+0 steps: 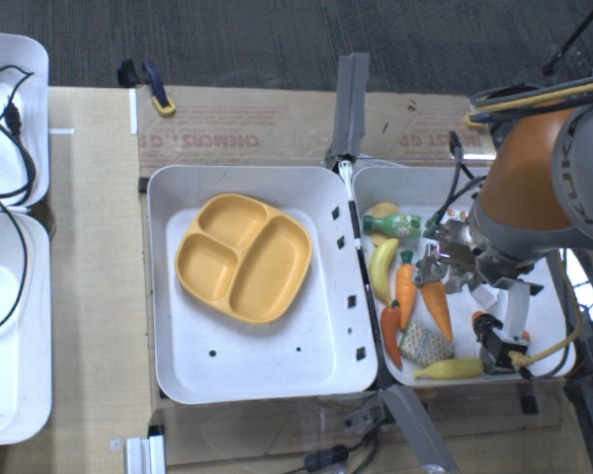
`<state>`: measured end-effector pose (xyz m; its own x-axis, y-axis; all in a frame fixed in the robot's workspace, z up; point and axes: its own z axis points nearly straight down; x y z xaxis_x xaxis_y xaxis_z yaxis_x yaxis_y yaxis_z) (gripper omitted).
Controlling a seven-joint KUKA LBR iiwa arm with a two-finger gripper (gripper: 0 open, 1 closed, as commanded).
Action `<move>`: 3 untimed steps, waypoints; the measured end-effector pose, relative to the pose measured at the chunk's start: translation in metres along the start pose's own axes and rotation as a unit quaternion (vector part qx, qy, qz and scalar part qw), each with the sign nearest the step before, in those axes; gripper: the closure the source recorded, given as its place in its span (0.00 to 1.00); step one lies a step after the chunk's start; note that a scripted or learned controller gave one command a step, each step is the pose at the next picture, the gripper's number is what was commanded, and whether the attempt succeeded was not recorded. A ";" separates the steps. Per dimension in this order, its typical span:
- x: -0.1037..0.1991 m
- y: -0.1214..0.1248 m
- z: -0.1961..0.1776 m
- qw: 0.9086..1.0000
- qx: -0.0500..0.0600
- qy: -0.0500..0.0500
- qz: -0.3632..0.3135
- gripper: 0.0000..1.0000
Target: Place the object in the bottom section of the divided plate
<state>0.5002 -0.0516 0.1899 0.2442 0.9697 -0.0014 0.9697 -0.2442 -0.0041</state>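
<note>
A yellow three-section divided plastic plate point(243, 257) lay in the left white bin point(178, 354), at the centre of the frame, with nothing in its sections. The grey arm with its orange band point(534, 181) reached over the right white bin point(558, 309) at the right of the frame. Its two-finger gripper point(437, 263) hung low over the toy food there; its state could not be told. Just beside it lay two orange plastic carrots point(405, 286), a yellow toy banana point(380, 268), a green plastic bottle point(393, 226) and a second yellow banana point(451, 368) near the bin's lower edge.
</note>
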 end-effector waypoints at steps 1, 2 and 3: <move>-0.056 -0.009 -0.088 0.992 -0.001 -0.001 -0.125 1.00; -0.001 0.008 -0.016 0.986 0.001 0.000 -0.165 1.00; -0.002 -0.007 -0.029 0.988 0.001 0.000 -0.153 1.00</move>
<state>0.4927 -0.0520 0.2188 -0.0611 0.9981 -0.0002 0.9981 0.0611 -0.0055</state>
